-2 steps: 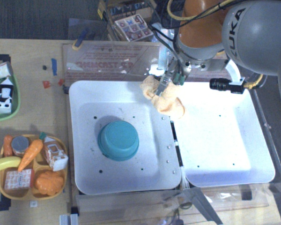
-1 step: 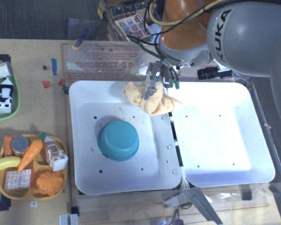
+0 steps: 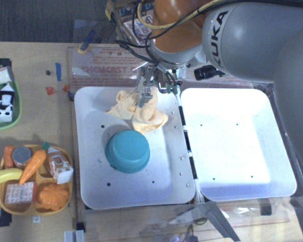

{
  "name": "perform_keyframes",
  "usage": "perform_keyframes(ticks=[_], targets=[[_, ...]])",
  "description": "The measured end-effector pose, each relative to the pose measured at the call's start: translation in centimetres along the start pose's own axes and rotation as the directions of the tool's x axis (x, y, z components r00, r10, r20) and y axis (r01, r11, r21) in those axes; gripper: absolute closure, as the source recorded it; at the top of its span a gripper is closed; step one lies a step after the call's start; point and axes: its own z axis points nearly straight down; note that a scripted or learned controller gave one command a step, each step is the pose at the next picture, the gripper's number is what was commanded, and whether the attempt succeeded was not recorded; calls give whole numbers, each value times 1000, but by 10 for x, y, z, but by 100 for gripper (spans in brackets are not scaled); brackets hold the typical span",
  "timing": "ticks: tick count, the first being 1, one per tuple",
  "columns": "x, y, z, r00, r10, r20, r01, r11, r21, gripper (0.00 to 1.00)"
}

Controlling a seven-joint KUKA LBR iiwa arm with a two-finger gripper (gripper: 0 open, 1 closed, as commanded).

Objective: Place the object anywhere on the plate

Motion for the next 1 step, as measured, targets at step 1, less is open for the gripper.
perform_keyframes(ticks=[1], targets=[[0,0,-1,1000,0,1,0,1000,0,0]])
